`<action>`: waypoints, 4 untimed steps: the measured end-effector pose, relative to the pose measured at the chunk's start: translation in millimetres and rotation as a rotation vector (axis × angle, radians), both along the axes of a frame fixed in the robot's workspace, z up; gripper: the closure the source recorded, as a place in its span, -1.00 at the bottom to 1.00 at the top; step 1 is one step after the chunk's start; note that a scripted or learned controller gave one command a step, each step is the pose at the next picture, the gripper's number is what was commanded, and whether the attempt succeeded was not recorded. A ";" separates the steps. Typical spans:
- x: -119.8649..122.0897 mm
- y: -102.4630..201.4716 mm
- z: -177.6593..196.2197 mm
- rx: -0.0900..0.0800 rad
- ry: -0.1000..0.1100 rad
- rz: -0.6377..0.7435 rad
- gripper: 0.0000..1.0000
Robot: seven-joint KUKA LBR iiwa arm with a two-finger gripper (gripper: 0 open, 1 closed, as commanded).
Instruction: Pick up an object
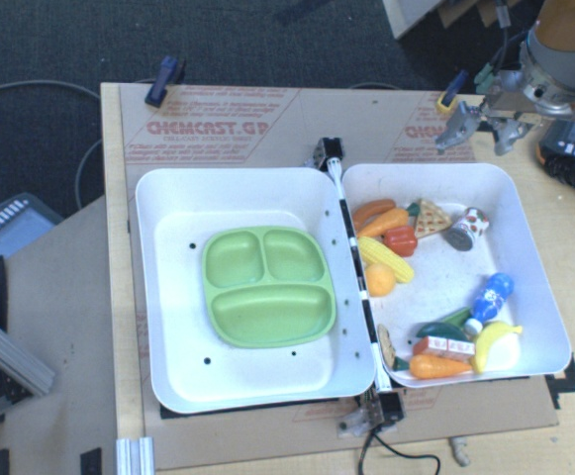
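The near corner of the right bin (556,317), the part farthest from the tool, holds a tight pile. A toy carrot (437,367) lies along the bin wall, touching a red-and-white packet (446,345). A yellow toy fruit (498,346) sits beside them and a dark green piece (447,319) lies just behind. These are wedged together against the rim, so judging by how they lie, they would be awkward to grip cleanly.

A little closer to the tool, a small blue bottle (492,293) lies tilted on bare bin floor. It has more free space around it.

Well off to the side of the tool, in the left bin (158,265), a green divided plate (267,285) lies flat. It looks too wide and low to be a likely pick.

Along the divider between the bins, a toy corn cob (386,258) touches an orange fruit (379,282). A red pepper (400,240) and an orange carrot-like piece (375,213) sit beyond them.

Nearest the tool are a toy pizza slice (429,220) and a small can (462,232) lying on its side. Both are just inside the bin's far rim.

The tool (478,135) hangs over the table beyond that far rim. Its two fingers are spread apart with nothing between them. It is outside the bin and appears raised above it. The can and the pizza slice lie just in front of the tool and below it.
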State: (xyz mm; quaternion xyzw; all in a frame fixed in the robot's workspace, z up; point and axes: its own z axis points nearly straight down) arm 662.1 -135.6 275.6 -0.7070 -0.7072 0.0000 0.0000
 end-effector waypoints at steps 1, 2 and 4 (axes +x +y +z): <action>-36.0 44.2 -82.2 0.000 0.001 0.000 -1.00; -55.9 38.9 -165.0 0.000 0.001 -0.001 -1.00; -125.6 -43.1 -50.6 -0.002 -0.002 -0.002 1.00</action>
